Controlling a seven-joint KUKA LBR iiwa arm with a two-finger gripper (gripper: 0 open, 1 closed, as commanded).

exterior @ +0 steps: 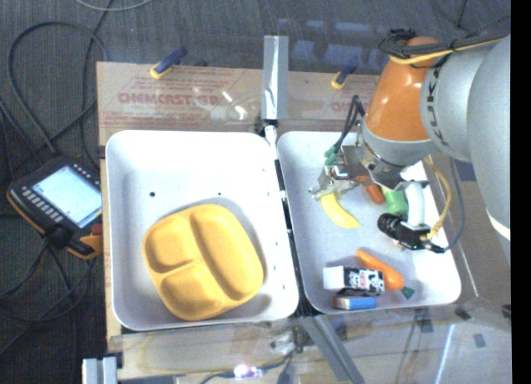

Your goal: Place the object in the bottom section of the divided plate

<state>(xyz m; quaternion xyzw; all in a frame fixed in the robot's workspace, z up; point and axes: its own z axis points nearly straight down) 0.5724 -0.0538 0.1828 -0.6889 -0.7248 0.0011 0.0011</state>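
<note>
In the right bin (319,245), camera view: the tool (332,182) sits low over the floor, right at the upper end of the banana (342,212). You cannot tell whether it is apart or together; the wrist hides that. The banana lies on the bin floor, curved, its top end touching or just under the tool. No lift is visible.

The banana is likely the task's thing, since the tool is at it. The step in hand looks like the grasp, with nothing carried yet. The divided plate (203,260) is in the left bin (141,167), well apart from the tool and with nothing in it. Its bottom section (203,291) is the wide one nearest the view's lower edge.

For the next move you need a firm clamp on the banana and a lift clear of the wall between the bins. Then carry it left and lower it over that wide section, not the two smaller ones above it.

Also in the right bin are a green thing (397,201) beside the wrist, a carrot (382,269), a small printed box (362,279) and a blue piece (355,301).

As for writing, the arm (465,109) shows part of "KUKA". The board (182,100) at the back of the surface has red print, which is not readable. The box print is too small to read.
</note>
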